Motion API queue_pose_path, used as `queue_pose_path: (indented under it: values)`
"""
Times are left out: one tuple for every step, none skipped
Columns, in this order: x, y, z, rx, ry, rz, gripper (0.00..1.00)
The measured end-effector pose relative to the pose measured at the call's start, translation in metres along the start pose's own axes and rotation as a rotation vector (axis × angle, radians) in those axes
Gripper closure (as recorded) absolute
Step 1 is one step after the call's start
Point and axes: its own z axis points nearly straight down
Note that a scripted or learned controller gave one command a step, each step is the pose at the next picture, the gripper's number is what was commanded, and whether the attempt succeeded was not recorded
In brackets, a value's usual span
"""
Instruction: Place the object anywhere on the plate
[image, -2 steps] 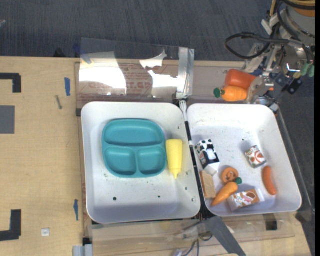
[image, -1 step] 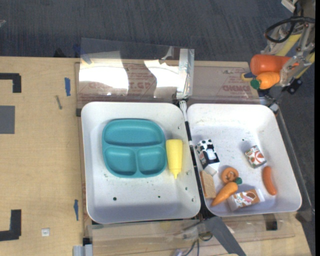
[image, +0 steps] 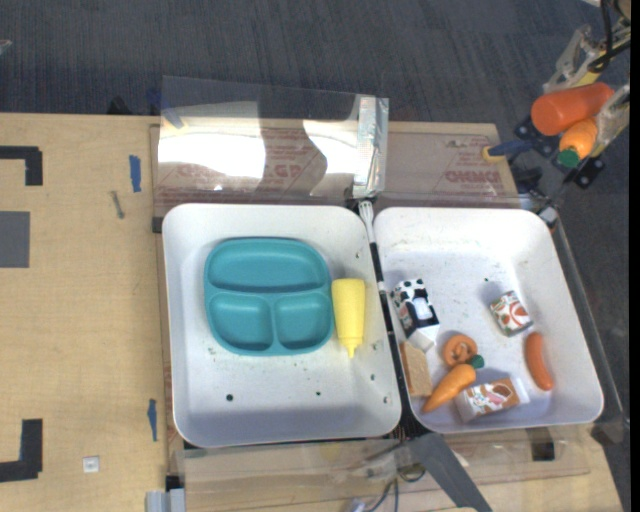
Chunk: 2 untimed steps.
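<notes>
Tan bench top (image: 80, 300), with two white bins side by side on it. A clear plastic sheet (image: 270, 145) stands behind the left one.

Left bin (image: 190, 400): teal plate (image: 268, 293) with three compartments, sitting left of centre, nothing on it. The yellow bottle (image: 349, 313) lies flat on the bin floor just beside the plate's right edge, nozzle toward the near side. It's off the plate; can't tell whether it touches the rim.

Right bin (image: 470, 240): all clutter sits in the near half.
- cow-pattern carton (image: 414, 306) by the left wall
- bread slice (image: 416, 368) near of it, along the same wall
- carrot (image: 450, 386) slanted, tip toward the bread
- printed carton (image: 490, 396) touching the carrot's thick end
- sausage (image: 539, 360) near the right wall
- small red-and-white box (image: 510, 312) far of the sausage
- small orange round fruit (image: 460, 350) just above the carrot

Arm (image: 572, 108): orange band visible at top right, outside the bins, beyond the right bin's far right corner. Gripper (image: 562, 150) is a dark cluster below the band, well apart from bottle and plate. Too small and cluttered to read: can't tell how far open it is or whether it has hold of anything.
</notes>
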Motion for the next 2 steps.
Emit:
queue_pose_path:
  values:
    - [0.042, -0.063, -0.002, 0.003, -0.001, -0.288, 1.0]
    - [0.039, -0.062, -0.016, 0.012, -0.013, -0.289, 1.0]
